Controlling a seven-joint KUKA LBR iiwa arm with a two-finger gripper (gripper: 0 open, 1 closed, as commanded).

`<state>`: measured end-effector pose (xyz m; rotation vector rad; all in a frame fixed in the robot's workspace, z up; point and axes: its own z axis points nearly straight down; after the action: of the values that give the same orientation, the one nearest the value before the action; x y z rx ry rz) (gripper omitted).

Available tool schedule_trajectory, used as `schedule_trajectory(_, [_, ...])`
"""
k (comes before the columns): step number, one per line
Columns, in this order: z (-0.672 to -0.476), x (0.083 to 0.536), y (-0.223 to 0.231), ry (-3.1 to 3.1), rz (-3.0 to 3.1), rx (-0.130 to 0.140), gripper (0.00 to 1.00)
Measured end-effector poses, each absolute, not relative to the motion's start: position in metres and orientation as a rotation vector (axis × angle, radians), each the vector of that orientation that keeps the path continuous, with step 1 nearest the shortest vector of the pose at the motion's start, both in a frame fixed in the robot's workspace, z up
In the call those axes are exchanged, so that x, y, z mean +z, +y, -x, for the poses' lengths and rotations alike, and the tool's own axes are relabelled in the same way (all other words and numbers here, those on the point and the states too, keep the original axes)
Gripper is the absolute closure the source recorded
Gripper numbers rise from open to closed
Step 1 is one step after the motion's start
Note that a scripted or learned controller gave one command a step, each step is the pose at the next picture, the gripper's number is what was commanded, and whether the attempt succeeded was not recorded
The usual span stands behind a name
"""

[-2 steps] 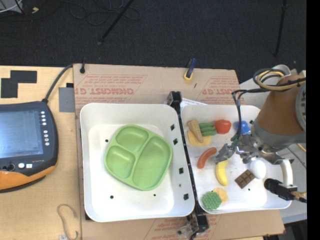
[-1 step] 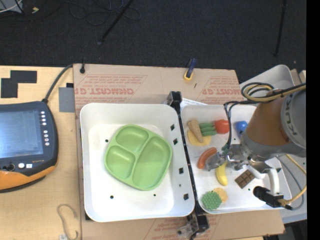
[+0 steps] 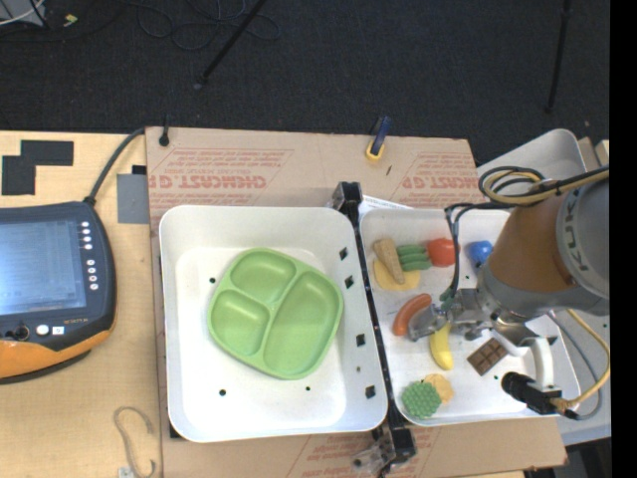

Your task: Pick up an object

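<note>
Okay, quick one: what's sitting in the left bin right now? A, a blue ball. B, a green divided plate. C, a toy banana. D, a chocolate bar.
B: the green divided plate lies in the left bin, by itself; the small toys lie in the other bin.

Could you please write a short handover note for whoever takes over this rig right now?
Gripper: low in the right white bin, over the toy food; finger state unreadable, nothing visibly held.
Right bin: red sausage-shaped toy and yellow banana toy beside the gripper, brown chocolate-bar toy, green corn toy, blue round toy.
Left white bin: green divided plastic plate.
Done: arm positioned over objects.
Left: grasp and lift one.
</note>
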<state>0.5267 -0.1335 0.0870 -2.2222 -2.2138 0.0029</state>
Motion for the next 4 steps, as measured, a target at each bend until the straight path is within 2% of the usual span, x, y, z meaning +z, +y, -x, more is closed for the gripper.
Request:
schedule_trajectory(1, [-0.526, 0.098, -0.136, -2.204, 2.231, 0.004, 1.0])
schedule_trajectory(2, [-0.523, 0.158, -0.132, -2.222, 2.219, 0.001, 1.0])
schedule_trajectory(3, [-0.53, 0.218, -0.13, -2.224, 2.222, -0.002, 1.0])
schedule_trajectory(4, [-0.53, 0.227, -0.131, -2.221, 2.22, 0.001, 1.0])
